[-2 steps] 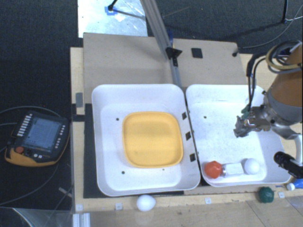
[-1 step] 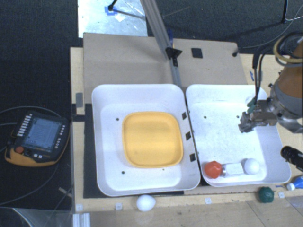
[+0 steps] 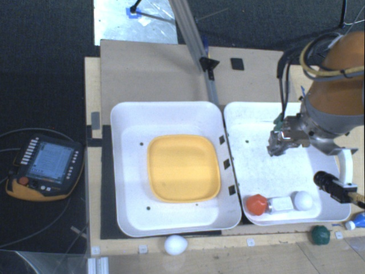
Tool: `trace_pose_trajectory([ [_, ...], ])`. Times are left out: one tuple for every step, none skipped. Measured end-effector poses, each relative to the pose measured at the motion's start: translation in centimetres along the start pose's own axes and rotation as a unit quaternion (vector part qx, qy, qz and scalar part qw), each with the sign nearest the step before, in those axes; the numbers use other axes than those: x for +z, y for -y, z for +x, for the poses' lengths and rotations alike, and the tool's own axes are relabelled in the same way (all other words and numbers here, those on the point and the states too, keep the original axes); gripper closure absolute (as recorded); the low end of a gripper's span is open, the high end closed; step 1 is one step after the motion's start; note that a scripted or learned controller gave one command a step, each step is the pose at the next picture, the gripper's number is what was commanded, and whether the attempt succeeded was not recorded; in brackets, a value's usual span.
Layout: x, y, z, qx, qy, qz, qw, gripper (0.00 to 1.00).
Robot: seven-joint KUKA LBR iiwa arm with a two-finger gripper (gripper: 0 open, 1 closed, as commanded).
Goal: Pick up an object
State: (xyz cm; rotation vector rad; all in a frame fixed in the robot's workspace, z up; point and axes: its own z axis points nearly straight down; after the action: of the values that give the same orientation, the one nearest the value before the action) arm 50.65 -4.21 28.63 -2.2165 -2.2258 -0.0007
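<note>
A handheld control pendant [image 3: 43, 171] lies far left of the fingers, off the table [image 3: 154, 73]. The left bin [image 3: 122, 210] carries a yellow plate [image 3: 183, 167]; a white ball [image 3: 175, 245] sits on the table below that bin. In the right bin [image 3: 251, 121], below the fingers along the near wall, lie an orange ball [image 3: 256, 204], a white block [image 3: 279, 204] and a white egg-shaped ball [image 3: 302, 200]. The fingers [image 3: 278, 144] hang over bare bin floor, well apart from these; whether they are wide or narrow I cannot tell. The arm [image 3: 336, 90] reaches in from the right.

lab | robot arm [image 3: 336, 79] | teach pendant [image 3: 44, 169] | white bins [image 3: 128, 210] on bench
</note>
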Motion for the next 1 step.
trace_pose_trajectory([
  [1.72, -3.79, 4.16, 0.000, 0.000, 0.000, 1.0000, 1.00],
])
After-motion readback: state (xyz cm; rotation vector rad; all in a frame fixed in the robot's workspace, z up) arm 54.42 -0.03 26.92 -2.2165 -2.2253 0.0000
